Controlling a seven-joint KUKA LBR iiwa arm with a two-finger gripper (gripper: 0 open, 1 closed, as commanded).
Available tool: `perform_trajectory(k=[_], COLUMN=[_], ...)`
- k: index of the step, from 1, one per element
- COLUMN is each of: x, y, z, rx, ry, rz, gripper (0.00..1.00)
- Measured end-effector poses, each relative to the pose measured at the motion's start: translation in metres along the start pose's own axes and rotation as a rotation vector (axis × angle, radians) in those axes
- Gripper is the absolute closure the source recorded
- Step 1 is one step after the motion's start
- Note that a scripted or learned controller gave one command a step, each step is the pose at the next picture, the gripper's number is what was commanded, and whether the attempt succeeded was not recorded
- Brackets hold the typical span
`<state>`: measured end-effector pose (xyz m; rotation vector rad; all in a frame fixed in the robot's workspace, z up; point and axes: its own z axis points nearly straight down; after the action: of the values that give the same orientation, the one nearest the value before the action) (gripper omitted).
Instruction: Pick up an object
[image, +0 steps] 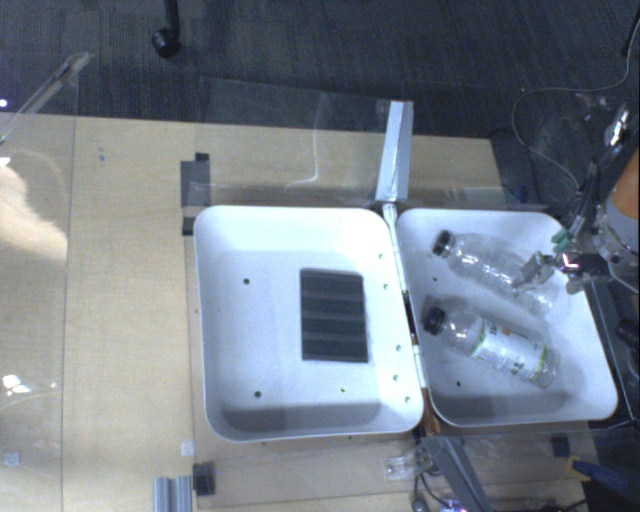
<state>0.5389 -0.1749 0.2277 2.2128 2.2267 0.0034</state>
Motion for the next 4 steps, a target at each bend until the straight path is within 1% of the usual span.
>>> perform_trajectory(k=[1,2,3,4], x=[0.048,0.054,0.005,0.006], y=[0.045,0.007,-0.012,-0.01], z=[0.103,0.138,0.091,0.079], rx=[0.001,-0.01,-0.005,-0.012], ry=[0.0,-0.001,-0.002,-0.004], rz=[-0.074,-0.158,-0.322,-0.323], gripper=[0.0,0.0,0.0,1.0])
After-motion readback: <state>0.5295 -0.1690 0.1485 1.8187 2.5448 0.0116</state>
